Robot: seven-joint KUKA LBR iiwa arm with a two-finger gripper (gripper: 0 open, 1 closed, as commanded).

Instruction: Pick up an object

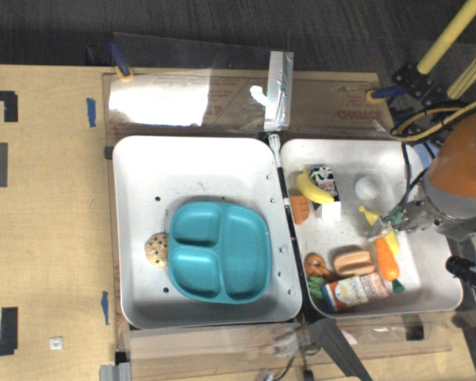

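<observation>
A: What lies nearest the gripper (389, 222)?

B: A smooth orange carrot (388, 259), tapered, lying in the right bin (440, 296) just below the fingertips. A small yellow piece (368, 214) sits just left of them. Whether the fingers are spread or closed I cannot tell; they are dark and tangled with cables there.

A: And around the carrot?

B: Touching its left side, a toy hot dog (355, 261), tan bun with a reddish sausage. Below both lies a bottle (357, 292) on its side, pale label with red and blue print, too small to read. At the bottle's left end, a knobbly brown-and-orange item (316, 267).

A: Further up the bin?

B: A glossy yellow banana (315, 190), curved, resting against a black-and-white figure (323, 180). An orange ridged block (300, 209) sits by the dividing wall, a white cube (330, 210) just beside it, and a white ball (369, 189) near the middle.

A: The other bin?

B: The left bin (135, 213) holds a matte teal plate (220, 250) with three compartments and rounded corners. A speckled tan cookie (156, 248) touches its left edge. Behind the bins stands clear plastic sheeting over printed cardboard; the lettering is unreadable.
</observation>
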